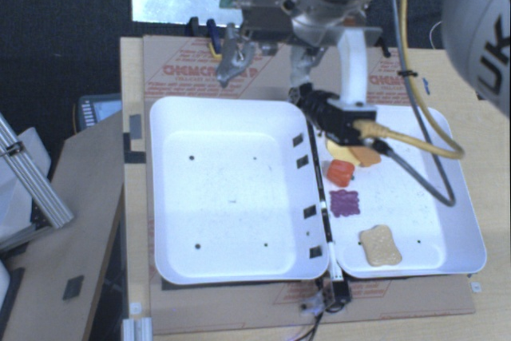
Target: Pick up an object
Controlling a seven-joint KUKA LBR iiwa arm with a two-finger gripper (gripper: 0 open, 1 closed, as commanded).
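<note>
Poised over the counter (pixel 449 84) with pincer (pixel 266 73) spread, pinching nothing; toward the camera from it, orange block (pixel 341 172), purple piece (pixel 345 204), tan slice (pixel 380 245).

Item 1. The brown cardboard sheet (pixel 200 64) lying on the tabletop (pixel 132 84) carries red printed lettering along its far edge. The clearest run, left of the arm, begins "CHEM"; the letters after that are too blurred to confirm. A second red run on the same sheet, at the far right, is partly covered and illegible. Faint red print at its near edge is also illegible.

Item 2. The grey arm housing (pixel 487 52) shows large dark letters "UK", cut off by the frame edge.
</note>
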